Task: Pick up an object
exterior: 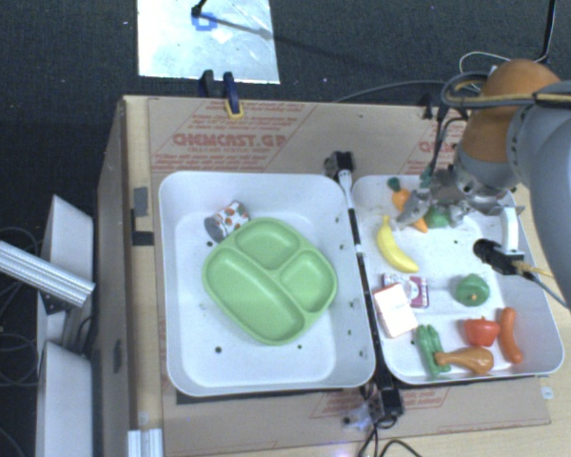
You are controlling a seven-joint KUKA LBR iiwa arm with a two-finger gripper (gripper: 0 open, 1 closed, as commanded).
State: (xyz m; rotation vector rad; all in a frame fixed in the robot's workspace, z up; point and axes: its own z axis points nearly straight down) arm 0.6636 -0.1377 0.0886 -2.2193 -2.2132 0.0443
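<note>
Because the task names no particular thing, the likeliest target is whatever lies nearest the gripper (436,208), which hangs low over the far part of the right bin (548,350), near its far-left corner. Directly under and beside the gripper lie a small green toy (438,219) and a small orange toy (418,223), with a toy carrot (400,196) just to the left, toward the bin's far-left corner. A toy banana (396,246) lies just nearer the front edge.

Handling: these appear to be hollow plastic play foods. Expect low weight, stiff shells and smooth, somewhat slippery surfaces. Rounded shapes are likely to roll or squirt out sideways under pressure. Take hold across the narrowest width, at the middle of the body, not at a tapered end.

Position relative to the fingers: the green toy and the orange toy lie touching or just beside the gripper's tip. Whether either sits between the fingers cannot be told, as the wrist hides the tip. How far open the fingers are cannot be told, and no held thing is visible.

The left bin (186,284) carries a green divided plate (269,279), well apart from the gripper.
</note>
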